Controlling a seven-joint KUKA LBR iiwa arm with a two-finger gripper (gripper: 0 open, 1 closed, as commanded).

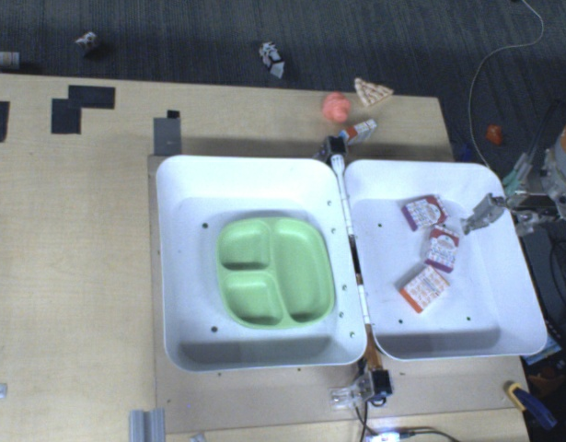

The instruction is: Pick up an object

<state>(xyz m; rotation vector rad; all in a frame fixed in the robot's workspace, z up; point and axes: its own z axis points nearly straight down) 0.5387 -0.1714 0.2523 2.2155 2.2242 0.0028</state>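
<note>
Claw (pixel 480 215) over right bin (pixel 503 330), upper right; can't tell if apart or together, nothing seen in it. 3 packets (pixel 436 250) in right bin, 1 green tray (pixel 275 272) in left bin (pixel 186 247).

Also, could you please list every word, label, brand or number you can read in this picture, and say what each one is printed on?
None can be read.
Three packets in the right bin: upper packet, middle packet and lower packet carry red, purple and white print, too small and blurred to read.
Green tray in the left bin: no text visible.
</note>
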